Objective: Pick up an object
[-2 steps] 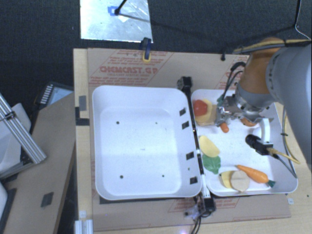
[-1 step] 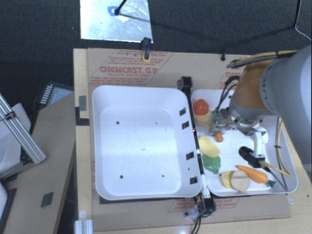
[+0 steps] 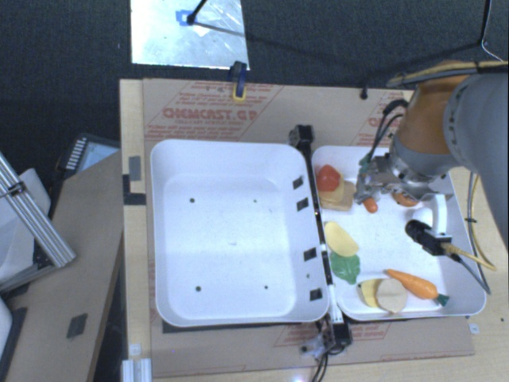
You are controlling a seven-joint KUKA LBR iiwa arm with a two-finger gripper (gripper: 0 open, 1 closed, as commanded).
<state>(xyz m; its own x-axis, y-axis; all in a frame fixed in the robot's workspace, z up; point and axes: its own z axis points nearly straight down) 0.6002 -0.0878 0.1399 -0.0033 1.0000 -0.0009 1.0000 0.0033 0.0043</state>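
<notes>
The small orange piece (image 3: 371,206) lies on the floor of the right bin (image 3: 461,293), directly under the claw (image 3: 369,188), beside a red tomato (image 3: 328,177) on a tan slice (image 3: 340,196). Nothing appears lifted, so the pick seems undone. Whether the claw is spread or pressed together cannot be told. Red print on the cardboard (image 3: 208,111) over the bench reads roughly "CHEMCAST GP".

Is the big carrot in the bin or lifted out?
In. The carrot lies flat on the right bin floor, apart from the tool.
</notes>
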